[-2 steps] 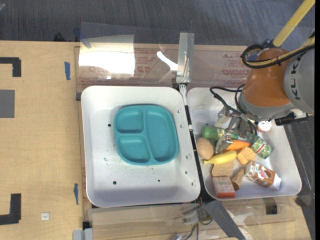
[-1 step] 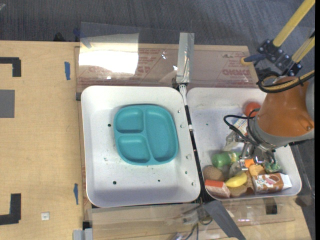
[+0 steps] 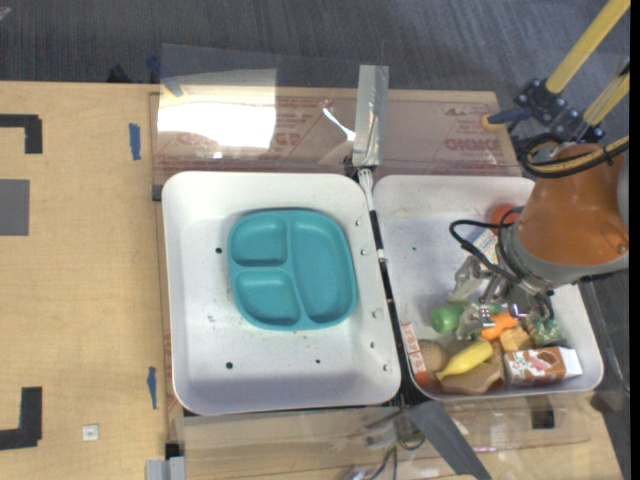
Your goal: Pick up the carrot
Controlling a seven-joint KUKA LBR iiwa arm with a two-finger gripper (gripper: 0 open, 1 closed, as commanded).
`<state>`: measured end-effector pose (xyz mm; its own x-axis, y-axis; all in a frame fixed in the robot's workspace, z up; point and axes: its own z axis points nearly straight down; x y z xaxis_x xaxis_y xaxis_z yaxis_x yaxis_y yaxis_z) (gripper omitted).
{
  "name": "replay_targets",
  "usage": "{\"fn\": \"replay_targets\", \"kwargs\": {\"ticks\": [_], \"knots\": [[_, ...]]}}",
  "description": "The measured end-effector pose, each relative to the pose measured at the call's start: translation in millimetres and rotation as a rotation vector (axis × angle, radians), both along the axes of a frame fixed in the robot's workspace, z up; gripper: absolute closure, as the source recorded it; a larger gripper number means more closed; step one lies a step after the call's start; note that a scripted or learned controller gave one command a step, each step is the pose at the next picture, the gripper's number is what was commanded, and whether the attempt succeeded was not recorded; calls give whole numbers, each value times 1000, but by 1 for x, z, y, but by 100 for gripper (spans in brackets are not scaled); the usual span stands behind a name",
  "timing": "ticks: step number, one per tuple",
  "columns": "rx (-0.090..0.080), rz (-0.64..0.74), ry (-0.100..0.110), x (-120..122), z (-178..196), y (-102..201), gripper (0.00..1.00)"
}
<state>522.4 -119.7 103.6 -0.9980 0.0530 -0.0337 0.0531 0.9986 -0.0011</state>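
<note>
End effector (image 3: 492, 303) amid crowded toy food (image 3: 470, 358)

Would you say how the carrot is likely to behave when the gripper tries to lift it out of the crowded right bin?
The carrot looks small, so probably light and stiff. Its smooth, tapered shape may slip or roll between the fingers. It lies packed beside a yellow banana and green item, so a nudge from the gripper could shift those too.

Beyond my counter (image 3: 70, 268) of pale wood, marked with black tape corners (image 3: 28, 133) and blue tape bits (image 3: 134, 140), lies dark grey carpeted floor (image 3: 300, 13). Clear plastic sheeting (image 3: 230, 118) glares with light.
</note>
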Motion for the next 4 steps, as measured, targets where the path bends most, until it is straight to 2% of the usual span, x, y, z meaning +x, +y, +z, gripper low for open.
{"fn": "replay_targets", "kwargs": {"ticks": [1,2,3,4], "knots": [[-6,249,20,-9,179,-28,100],[-3,251,26,-10,176,-27,0],[-3,249,23,-18,-4,-6,0],[-1,-32,20,-24,-13,22,0]]}}
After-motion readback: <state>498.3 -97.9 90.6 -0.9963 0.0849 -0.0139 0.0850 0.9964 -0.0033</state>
